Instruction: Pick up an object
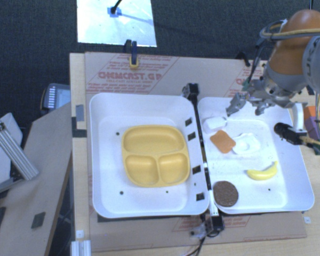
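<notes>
Nearest the camera, a brown round cookie (225,193) is lying at the front of the right bin (296,196), with a yellow banana (263,172) just behind it. Further back, an orange slice (222,141) is sitting beside a white fried egg (246,144), and a small white piece (214,123) is resting beyond them. A yellow divided tray (152,155) is sitting in the left bin (104,143). At the far edge, the gripper (249,104) is hovering with fingers seemingly spread, pinching nothing.

Bright, even overhead light washes out the white bins (149,105), and their rims glare. Shadows are faint and soft. Detail is slightly grainy and soft throughout.
</notes>
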Robot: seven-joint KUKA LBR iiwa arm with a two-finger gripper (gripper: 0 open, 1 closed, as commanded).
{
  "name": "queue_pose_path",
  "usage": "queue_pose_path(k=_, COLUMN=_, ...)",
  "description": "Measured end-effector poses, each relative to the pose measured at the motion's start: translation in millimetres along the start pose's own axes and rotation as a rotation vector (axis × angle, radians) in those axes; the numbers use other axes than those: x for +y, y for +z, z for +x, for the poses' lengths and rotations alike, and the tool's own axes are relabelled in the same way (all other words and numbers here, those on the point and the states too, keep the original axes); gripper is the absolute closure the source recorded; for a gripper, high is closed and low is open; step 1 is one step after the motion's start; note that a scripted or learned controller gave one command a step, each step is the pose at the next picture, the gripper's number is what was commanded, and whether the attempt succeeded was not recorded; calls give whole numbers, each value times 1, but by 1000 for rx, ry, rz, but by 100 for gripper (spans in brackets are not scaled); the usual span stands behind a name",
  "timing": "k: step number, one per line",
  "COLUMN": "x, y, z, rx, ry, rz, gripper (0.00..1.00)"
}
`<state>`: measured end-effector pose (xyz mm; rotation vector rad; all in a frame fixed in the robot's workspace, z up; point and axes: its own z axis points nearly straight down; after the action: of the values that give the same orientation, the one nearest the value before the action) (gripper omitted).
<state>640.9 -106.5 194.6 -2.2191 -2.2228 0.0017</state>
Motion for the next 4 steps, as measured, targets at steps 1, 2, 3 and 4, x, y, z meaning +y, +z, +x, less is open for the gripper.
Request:
queue_pose_path(k=1, x=8, y=52, z=-6, rx=0, ry=1, rz=0, gripper=0)
queue_pose_path(k=2, x=10, y=38, z=-6, rx=-1, ry=0, rz=-6, gripper=100)
queue_pose_path(k=3, x=19, y=-24, z=-2, rx=-1, ry=-3, rz=-10, gripper=100)
queue_pose_path(k=4, x=19, y=-33, z=-2, rx=0, ry=-3, rz=-4, gripper=100)
